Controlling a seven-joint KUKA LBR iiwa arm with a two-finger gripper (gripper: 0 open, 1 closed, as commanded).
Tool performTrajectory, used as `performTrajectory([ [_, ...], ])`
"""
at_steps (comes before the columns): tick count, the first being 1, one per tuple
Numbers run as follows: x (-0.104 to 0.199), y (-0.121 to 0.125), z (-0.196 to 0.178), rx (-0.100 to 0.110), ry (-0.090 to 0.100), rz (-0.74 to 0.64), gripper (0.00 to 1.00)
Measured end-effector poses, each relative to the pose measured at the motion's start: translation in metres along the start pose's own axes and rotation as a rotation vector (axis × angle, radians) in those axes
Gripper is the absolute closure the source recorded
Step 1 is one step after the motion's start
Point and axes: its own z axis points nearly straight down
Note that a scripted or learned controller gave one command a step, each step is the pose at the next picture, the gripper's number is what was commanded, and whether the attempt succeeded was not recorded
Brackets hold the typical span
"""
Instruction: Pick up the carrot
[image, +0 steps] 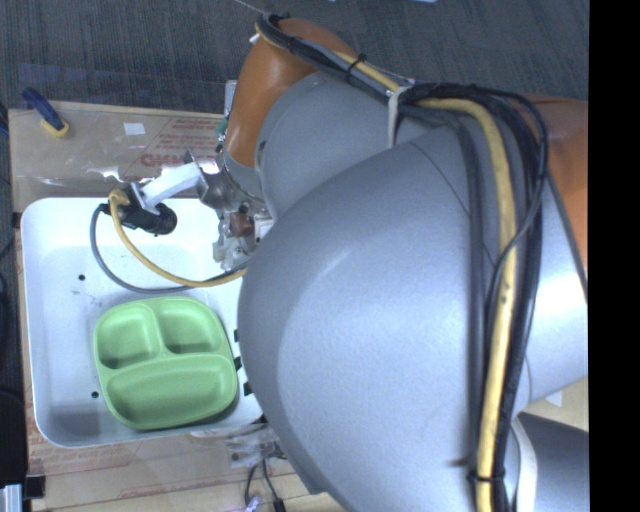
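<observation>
ARM: grey arm (420, 300) covers the right bin | GRIPPER (232, 240): over left bin (50, 300) far edge, state cannot tell | CARROT: location cannot tell | HANDLING (judged): light, stiff, smooth; grasp mid-length across its width | NEAR EDGE: green divided plate (165, 362)

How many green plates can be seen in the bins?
1. The green plate, with three compartments, lies in the near part of the left bin. The arm covers the right side, so others may be hidden there.
</observation>
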Motion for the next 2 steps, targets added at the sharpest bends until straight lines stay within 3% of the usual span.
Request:
performTrajectory([
  [1, -0.049, 0.038, 0.065, 0.001, -0.010, -0.023, 1.00],
  [2, -0.105, 0.066, 0.000, 0.004, 0.000, -0.079, 1.00],
])
